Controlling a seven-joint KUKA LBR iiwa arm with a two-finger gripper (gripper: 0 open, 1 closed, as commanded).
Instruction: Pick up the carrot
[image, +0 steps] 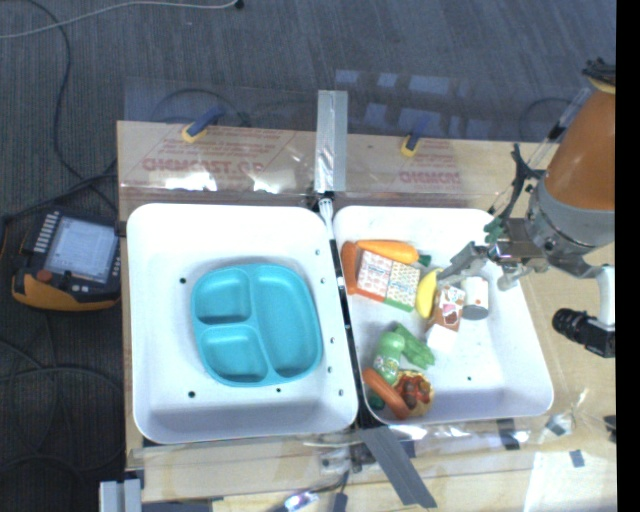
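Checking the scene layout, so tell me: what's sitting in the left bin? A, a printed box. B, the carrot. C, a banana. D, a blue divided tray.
D: the blue divided tray lies in the left bin, while the carrot lies in the right bin.

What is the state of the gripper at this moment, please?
Gripper: above the right white bin, near its back right corner; open or closed cannot be told. Nothing visible between its fingers; the orange carrot lies apart.

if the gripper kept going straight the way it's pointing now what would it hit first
The gripper points left and down into the right bin. Likely first in line is the small white and red carton just below it, then the banana; depth is hard to judge.
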